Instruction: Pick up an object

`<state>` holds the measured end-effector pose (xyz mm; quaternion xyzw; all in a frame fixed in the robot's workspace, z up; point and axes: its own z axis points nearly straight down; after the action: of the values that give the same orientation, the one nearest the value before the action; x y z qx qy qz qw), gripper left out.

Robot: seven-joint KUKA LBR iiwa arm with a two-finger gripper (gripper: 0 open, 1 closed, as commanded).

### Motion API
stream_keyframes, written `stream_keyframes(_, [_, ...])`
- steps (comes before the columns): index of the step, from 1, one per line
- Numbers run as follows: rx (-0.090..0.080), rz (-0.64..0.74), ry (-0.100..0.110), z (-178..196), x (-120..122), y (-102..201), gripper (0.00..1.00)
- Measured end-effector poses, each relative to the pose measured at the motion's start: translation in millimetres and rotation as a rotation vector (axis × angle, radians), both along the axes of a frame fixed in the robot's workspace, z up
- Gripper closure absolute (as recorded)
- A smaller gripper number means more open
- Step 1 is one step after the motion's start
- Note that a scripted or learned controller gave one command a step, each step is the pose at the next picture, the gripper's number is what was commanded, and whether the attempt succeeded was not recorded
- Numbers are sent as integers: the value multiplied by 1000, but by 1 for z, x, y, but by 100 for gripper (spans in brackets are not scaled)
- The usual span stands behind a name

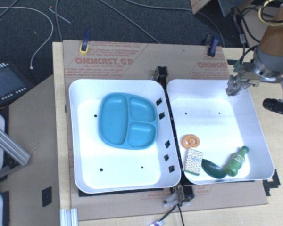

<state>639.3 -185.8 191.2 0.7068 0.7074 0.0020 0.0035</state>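
Green bottle (237,162): lies tilted in right bin (254,126), near corner, beside dark green scoop (213,169). Probably light, rigid plastic, smooth, apt to roll; best gripped across the body. Claw (232,89): at bin's far rim, state indiscernible.

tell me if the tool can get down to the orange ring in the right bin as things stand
Probably yes. The orange ring lies flat with open bin floor above it; only the small packet sits close below. The tool hangs at the right bin's far corner.
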Motion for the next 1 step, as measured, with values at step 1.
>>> stream_keyframes(1, [-1, 0, -1, 62, 0, -8, 100])
